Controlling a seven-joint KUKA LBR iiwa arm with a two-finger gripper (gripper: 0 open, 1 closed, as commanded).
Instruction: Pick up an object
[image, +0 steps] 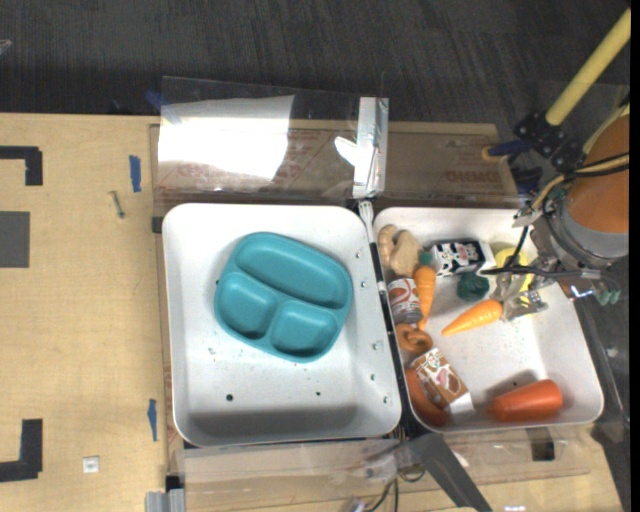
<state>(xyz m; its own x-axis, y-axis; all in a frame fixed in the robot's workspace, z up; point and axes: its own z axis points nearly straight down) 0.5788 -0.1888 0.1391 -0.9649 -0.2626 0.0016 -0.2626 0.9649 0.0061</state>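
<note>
Claw (520, 290) hangs low over the right bin (560, 350), at the right of the frame, under the grey arm (590, 225) with its orange band; whether its fingers stand apart or together cannot be told from this slant, and nothing shows between them. Just beside it, to the lower left, lies one orange carrot-shaped toy (473, 318), smooth and tapered, its thick end close to the claw's tip. A second, smaller orange carrot (425, 290) lies upright in the frame near the bin's left wall. One dark teal lump (474, 286) sits between the two carrots, and one black-and-white carton (457, 255) lies above it. One beige, knobbly, ginger-like piece (400, 250) rests in the bin's upper left corner. Along the left wall lie two red-and-white printed packets (403, 298) (440, 377), with small orange bits between and under them. One glossy red-orange rounded piece (526, 400) lies at the lower right of the bin.

The left bin (200, 400), white and shallow, holds one teal plastic tray (283, 294) with three compartments. Both bins sit on a pale wooden tabletop (70, 300). A clear plastic sheet (260, 145) stands behind the bins, and one yellow rod (592, 65) slants across the upper right corner.
</note>
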